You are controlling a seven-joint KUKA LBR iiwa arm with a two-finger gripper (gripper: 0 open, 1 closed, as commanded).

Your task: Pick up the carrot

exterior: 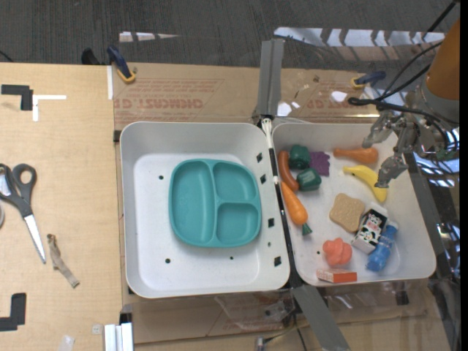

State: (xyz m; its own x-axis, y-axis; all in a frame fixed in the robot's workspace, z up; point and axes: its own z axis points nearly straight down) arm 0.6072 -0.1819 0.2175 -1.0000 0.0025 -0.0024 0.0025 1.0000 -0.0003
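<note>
The carrot (294,203) is orange with a green stem end. It lies along the left wall of the right bin (417,269), pointing toward the front. My gripper (385,152) hangs over the bin's back right part, well to the right of the carrot. Its fingers (390,170) stand open with nothing between them. One fingertip is near a yellow banana (368,177). An orange drumstick-like toy (355,153) lies just left of the gripper.
The right bin also holds green pieces (303,168), a purple piece (319,161), a bread slice (346,212), a milk carton (371,229), a blue bottle (382,252), a pink-orange toy (337,251) and a red box (336,276). A teal divided plate (215,203) sits in the left bin (139,218). Scissors (22,196) lie on the bench.
</note>
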